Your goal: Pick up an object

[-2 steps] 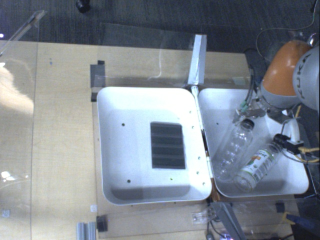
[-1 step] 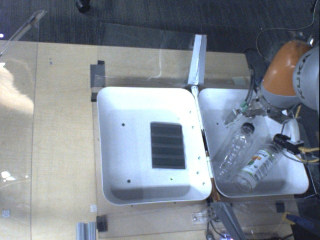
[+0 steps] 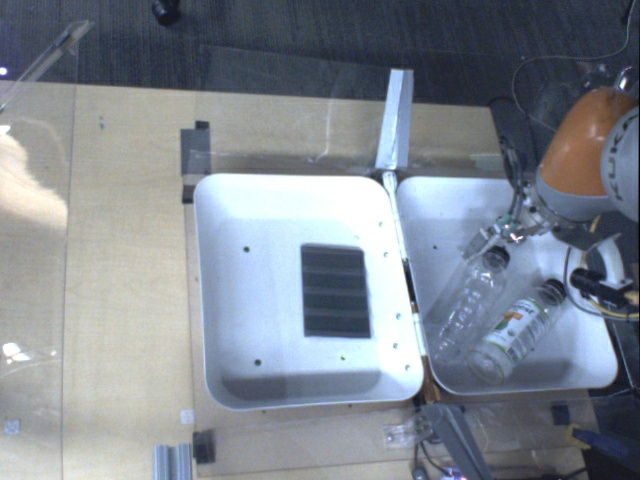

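Two clear plastic bottles lie in the right bin [image 3: 440, 203]. One unlabelled bottle [image 3: 466, 300] lies on a slant with its dark cap up and to the right. The other bottle [image 3: 515, 330] has a green and orange label and lies beside it, nearer the front right. A dark ribbed rectangular pad [image 3: 335, 290] lies flat in the middle of the left bin [image 3: 230, 268]. My gripper [image 3: 508, 232] hangs low over the right bin, just above the unlabelled bottle's cap end, under the orange band of the arm [image 3: 585, 153].
A metal divider post [image 3: 394, 118] stands at the back between the two bins. Cables [image 3: 600, 293] run along the right bin's right edge. A clear panel [image 3: 40, 218] covers the bench at the left.
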`<move>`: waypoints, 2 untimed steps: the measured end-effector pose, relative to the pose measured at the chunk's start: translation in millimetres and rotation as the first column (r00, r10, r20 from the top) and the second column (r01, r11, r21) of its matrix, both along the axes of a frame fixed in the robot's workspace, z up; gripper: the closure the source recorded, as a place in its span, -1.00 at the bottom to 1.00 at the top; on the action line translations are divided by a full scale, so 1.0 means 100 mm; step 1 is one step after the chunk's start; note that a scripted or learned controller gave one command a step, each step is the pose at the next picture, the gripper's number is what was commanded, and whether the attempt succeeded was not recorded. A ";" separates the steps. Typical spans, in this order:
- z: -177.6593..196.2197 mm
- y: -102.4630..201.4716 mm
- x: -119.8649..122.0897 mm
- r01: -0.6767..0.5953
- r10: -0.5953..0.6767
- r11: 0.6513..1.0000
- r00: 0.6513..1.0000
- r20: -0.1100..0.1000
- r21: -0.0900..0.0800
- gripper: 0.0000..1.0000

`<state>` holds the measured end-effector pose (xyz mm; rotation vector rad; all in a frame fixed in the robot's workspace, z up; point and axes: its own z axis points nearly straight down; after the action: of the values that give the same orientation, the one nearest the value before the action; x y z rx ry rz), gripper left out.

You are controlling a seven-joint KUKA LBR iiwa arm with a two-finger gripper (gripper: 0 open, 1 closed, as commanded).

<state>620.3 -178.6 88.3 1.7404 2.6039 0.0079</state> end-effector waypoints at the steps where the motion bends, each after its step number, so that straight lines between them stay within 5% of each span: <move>1: 0.13 0.02 0.03 -0.001 0.001 1.000 1.000 0.009 0.001 1.00; 2: 0.13 0.02 0.03 -0.001 0.001 1.000 1.000 0.009 0.001 -1.00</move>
<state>623.4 -177.1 101.7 1.7357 2.5988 0.0165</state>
